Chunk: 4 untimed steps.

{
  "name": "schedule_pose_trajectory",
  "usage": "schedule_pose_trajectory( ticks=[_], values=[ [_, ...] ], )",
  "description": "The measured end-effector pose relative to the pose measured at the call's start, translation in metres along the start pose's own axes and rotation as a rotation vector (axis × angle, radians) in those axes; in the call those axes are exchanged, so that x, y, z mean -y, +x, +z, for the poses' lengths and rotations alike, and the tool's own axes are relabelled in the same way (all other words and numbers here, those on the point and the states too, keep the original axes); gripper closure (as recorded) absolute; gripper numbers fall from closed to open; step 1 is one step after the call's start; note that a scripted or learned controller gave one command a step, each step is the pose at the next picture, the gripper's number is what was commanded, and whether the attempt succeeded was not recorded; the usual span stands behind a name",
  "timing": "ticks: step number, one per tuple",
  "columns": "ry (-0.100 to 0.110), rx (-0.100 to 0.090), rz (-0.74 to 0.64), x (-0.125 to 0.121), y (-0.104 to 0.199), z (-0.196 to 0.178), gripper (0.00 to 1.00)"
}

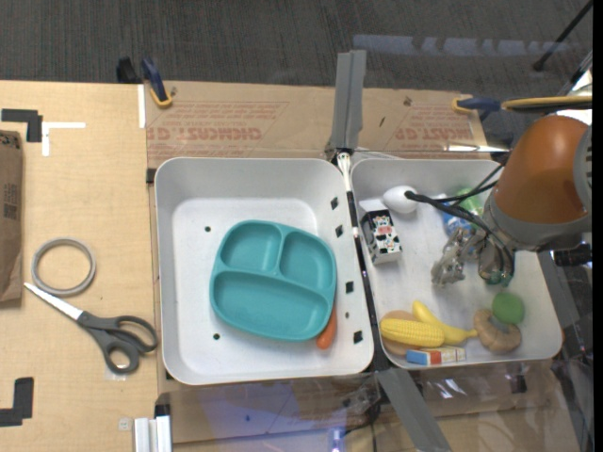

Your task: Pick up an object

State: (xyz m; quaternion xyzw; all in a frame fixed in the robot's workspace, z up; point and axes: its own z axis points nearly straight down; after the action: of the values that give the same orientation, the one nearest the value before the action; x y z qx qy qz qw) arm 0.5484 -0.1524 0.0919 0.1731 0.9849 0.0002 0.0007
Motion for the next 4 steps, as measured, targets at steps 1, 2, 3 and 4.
schedule_pose_trajectory(
  ticks=[1, 2, 3, 4],
  values=[
    [0.0, 0.004, 0.039, 0.019, -0.1, -0.001, 0.0],
    [0.0, 0.003, -0.08, 0.002, -0.062, -0.001, 0.0],
    [0.001, 0.002, -0.075, 0.008, -0.06, -0.001, 0.0],
    [0.0, 0.001, -0.012, 0.032, -0.04, -0.001, 0.0]
  ],
)
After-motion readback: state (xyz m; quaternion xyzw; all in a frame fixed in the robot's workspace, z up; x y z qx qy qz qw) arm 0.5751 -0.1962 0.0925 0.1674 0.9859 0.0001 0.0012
